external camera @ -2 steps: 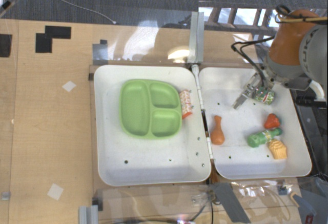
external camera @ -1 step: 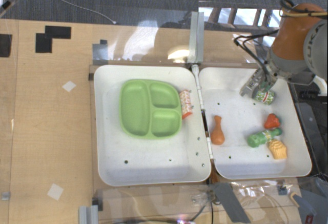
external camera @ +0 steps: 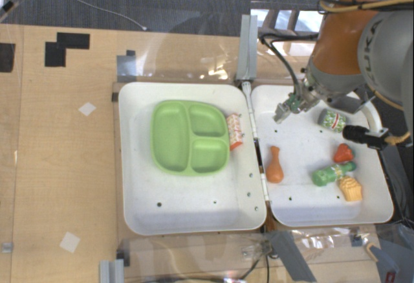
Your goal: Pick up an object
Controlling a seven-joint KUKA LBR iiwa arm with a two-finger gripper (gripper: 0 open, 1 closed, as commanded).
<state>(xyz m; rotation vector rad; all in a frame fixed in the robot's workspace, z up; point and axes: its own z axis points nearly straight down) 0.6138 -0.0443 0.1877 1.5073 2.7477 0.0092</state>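
Note:
My gripper [external camera: 286, 109] hangs over the upper left part of the right bin [external camera: 304, 207], with nothing seen between its fingers. Below it an orange carrot-like piece [external camera: 275, 165] lies near the bin's left wall. To the right sit a small white and green can [external camera: 332, 121], a red strawberry-like piece [external camera: 344, 153], a green toy vegetable [external camera: 328, 175] and a yellow corn piece [external camera: 350, 188]. In the left bin [external camera: 139, 210] lies a green divided plate [external camera: 190, 137] with a small red and white packet [external camera: 234, 130] at its right edge.
The arm's grey and orange body [external camera: 352, 42] looms over the right bin's far right corner, with black cables around it. A raised divider [external camera: 259, 165] separates the two bins. Wooden bench surface [external camera: 58, 158] stretches to the left.

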